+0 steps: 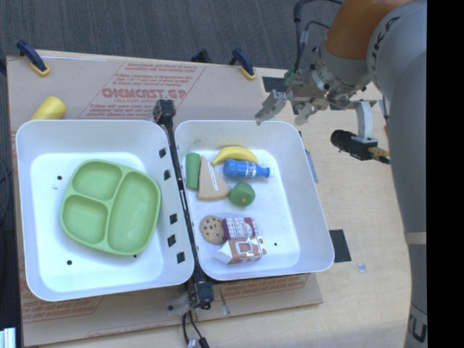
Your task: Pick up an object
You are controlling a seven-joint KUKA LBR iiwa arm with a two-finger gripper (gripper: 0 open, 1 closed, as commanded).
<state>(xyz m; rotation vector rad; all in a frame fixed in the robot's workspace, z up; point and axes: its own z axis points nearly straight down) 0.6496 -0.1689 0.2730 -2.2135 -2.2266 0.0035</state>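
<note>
My gripper (285, 110) hovers above the far rim of the right bin (310, 194), fingers spread open with nothing between them. Below and to its left in that bin lie a yellow banana (235, 153), a blue bottle (245, 170), a green cucumber (192, 171), a tan wedge (209, 185) and a green apple (242, 193). Nearer the front are a cookie (212, 229) and a small milk carton (241, 242). All these objects rest on the bin floor, apart from the gripper.
The left bin (36, 259) holds a green divided plate (111, 206). A yellow object (49, 108) sits on the cardboard behind the left bin. Clamps (243, 62) hold the board's far edge. The grey arm (406, 122) fills the right side.
</note>
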